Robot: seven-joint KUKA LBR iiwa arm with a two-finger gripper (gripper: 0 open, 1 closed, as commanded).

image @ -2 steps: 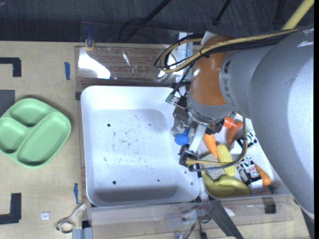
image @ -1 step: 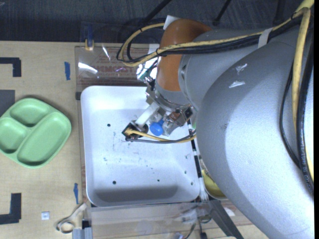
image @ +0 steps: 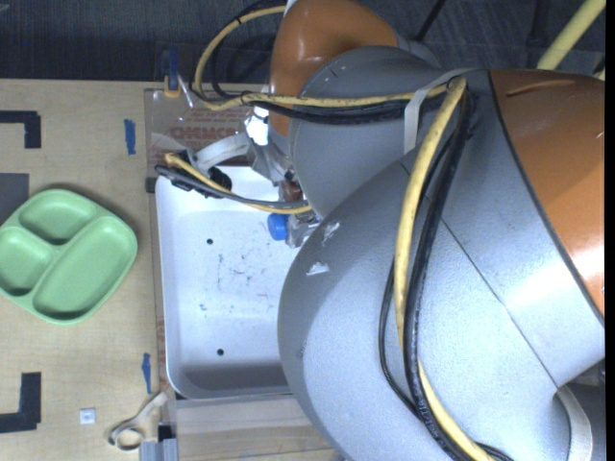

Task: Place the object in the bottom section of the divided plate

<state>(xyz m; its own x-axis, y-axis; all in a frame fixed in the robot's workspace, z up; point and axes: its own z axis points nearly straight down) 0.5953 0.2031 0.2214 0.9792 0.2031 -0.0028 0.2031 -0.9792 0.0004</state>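
A green divided plate [image: 65,254] lies on the wooden bench at the left, with two small sections at its top left and one large section at its lower right. The grey arm with its orange band [image: 327,27] covers most of the right side and reaches over the white bin [image: 207,286]. A small blue thing [image: 278,227] shows at the arm's edge over the bin; what it is cannot be made out. The gripper itself is hidden under the arm's body and cables.
Yellow and black cables [image: 221,185] loop from the arm across the bin's top edge. Blue tape marks [image: 129,136] and black corner marks [image: 27,128] sit on the bench. A small looped cord [image: 135,428] lies near the bin's lower left corner.
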